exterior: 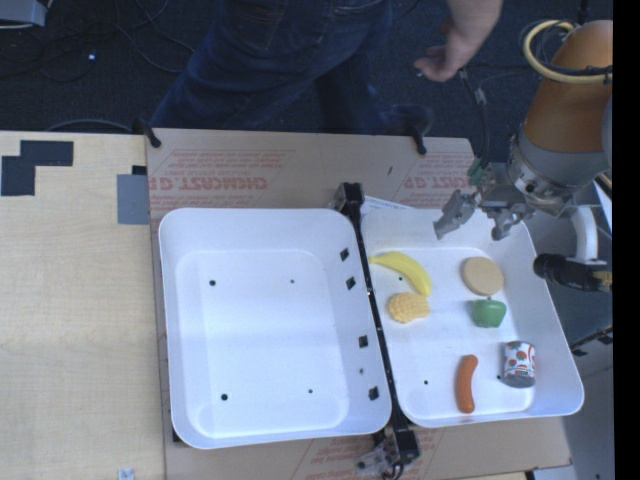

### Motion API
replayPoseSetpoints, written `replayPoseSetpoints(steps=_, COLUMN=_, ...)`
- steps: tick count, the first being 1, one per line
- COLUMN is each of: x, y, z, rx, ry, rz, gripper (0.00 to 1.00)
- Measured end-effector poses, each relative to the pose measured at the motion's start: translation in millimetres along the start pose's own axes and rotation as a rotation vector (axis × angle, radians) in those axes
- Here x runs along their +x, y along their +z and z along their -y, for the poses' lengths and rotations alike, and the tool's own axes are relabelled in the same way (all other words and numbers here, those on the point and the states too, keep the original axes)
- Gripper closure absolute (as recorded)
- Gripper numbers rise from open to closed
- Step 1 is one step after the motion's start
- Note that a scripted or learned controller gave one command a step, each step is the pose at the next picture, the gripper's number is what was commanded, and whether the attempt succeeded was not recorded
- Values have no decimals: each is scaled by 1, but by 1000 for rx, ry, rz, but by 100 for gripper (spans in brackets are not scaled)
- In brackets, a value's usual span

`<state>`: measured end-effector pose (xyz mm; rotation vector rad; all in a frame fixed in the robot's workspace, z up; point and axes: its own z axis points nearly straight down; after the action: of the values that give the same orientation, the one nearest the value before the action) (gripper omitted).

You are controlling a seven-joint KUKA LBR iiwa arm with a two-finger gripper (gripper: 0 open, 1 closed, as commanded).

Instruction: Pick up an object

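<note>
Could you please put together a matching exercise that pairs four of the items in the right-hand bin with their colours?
Items:
1. banana
2. sausage
3. pepper
4. can

Colours:
A. green
B. red and white with a grey top
C. yellow
D. orange-red

Pairs: 1-C, 2-D, 3-A, 4-B

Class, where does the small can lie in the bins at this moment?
The small can lies in the right bin, near its lower right corner, right of the sausage and below the green pepper.
</note>
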<state>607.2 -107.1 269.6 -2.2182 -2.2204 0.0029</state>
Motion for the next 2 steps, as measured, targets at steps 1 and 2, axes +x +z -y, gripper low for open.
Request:
replayPoseSetpoints(steps=1, x=9, y=137, z=-35, rx=10, ry=-3, rz=-1, gripper=0)
replayPoseSetpoints(steps=2, x=7, y=185, z=-18, rx=3, ry=1, rz=0, gripper=0)
